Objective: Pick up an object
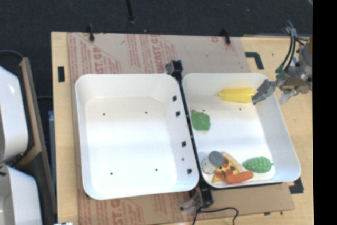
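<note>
Heaped in the near corner of the right bin (281, 129): grey can (213, 160), pizza slice (229, 166), orange carrot (239, 177), green leafy piece (258, 164); by the divider edge, well apart, green lump (200, 120); along the far edge, yellow banana (237, 94); gripper (275, 90) spread wide over the far right corner, one finger (263, 92) just beside the banana's end, holding nothing; left bin (81, 113) alongside.

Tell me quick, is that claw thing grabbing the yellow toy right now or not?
Gripper: jaws look spread, one tip beside the yellow toy in the right bin. Nothing is held between them.
</note>
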Robot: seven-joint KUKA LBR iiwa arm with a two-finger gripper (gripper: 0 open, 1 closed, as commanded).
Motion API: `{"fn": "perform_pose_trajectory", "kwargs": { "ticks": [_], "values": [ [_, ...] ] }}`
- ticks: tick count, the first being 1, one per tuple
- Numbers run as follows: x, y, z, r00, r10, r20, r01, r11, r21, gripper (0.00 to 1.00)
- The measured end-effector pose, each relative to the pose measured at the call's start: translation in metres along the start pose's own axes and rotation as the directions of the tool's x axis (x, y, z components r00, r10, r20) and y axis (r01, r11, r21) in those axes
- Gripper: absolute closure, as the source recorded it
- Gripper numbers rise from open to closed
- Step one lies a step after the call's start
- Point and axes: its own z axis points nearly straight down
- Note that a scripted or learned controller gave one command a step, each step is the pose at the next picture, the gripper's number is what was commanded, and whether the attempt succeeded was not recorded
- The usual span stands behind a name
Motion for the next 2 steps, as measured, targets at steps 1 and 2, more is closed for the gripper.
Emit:
{"fn": "perform_pose_trajectory", "kwargs": {
  "ticks": [1,2],
  "values": [
    [0.013,0.071,0.129,1.0,-0.002,-0.003,0.002,1.0,0.012,0.0],
    [-0.029,0.097,0.182,1.0,0.002,-0.005,-0.002,1.0,0.012,0.0]
  ]
}}
